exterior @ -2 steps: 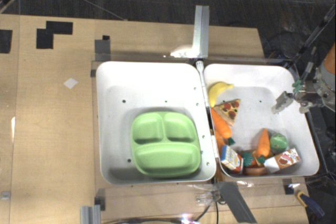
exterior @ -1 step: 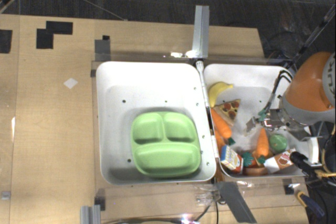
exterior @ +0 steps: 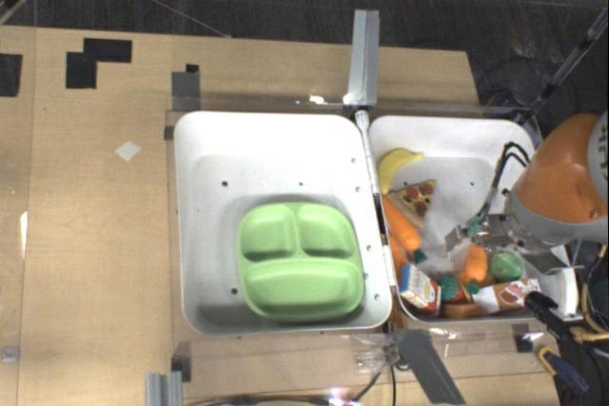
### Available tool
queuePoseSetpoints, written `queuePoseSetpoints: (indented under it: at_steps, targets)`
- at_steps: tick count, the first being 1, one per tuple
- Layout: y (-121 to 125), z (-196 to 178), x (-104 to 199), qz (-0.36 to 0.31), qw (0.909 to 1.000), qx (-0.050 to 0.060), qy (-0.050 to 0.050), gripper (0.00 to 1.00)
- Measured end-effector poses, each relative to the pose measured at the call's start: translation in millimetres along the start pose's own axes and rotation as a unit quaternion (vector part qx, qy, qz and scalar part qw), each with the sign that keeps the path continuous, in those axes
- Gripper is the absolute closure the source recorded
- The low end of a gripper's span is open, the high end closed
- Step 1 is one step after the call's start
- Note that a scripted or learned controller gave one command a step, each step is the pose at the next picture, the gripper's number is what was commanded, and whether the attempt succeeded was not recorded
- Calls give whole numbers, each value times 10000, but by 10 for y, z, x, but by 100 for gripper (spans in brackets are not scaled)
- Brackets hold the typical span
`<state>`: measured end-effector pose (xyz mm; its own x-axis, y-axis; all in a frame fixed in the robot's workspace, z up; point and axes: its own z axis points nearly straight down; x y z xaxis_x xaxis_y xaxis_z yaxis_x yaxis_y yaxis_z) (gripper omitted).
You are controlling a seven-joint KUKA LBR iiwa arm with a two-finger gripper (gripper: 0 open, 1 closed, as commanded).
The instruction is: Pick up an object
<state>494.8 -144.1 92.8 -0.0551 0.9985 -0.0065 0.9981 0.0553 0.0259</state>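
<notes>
Gripper is low in the right bin w/ toy food piled in the near corner, can't tell its grip tbh, I'd go straight down on the carrot & close slow

2 white bins, 1 green tray, 2 carrots, 1 banana, 1 pizza slice.

Glossy green plastic tray, smooth white plastic bin, matt wooden bench.
</notes>
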Motion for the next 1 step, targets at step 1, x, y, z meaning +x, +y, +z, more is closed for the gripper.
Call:
queuePoseSetpoints:
  at_steps: [1]
  targets:
    - [29, -116, 19, -12, 10000, -18, 23, 100]
